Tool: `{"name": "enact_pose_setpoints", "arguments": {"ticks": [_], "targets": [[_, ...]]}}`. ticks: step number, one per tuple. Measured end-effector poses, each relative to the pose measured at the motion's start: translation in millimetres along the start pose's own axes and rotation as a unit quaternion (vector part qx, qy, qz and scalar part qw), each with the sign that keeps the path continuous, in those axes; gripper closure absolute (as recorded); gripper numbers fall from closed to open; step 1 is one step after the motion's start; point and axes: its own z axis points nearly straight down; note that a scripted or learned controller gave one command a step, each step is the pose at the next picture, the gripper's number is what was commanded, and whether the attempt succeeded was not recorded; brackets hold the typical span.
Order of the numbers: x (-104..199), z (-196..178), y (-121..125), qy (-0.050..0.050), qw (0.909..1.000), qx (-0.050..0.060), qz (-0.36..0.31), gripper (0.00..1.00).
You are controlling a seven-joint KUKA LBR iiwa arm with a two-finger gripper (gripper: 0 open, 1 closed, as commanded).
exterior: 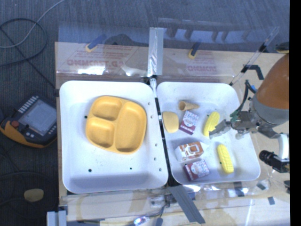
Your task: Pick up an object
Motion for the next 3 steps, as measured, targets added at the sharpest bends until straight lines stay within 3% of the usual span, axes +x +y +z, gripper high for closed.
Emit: {"name": "enact_pose_setpoints", "arguments": {"ticks": [1, 2, 3], "targets": [[-34, 88, -17, 0.003, 1.0, -0.002, 0.005, 0.0], [-33, 83, -19, 0.004, 1.0, 0.001, 0.006, 1.0], [17, -6, 35, -0.001, 1.0, -0.001, -0.008, 1.0]]}}
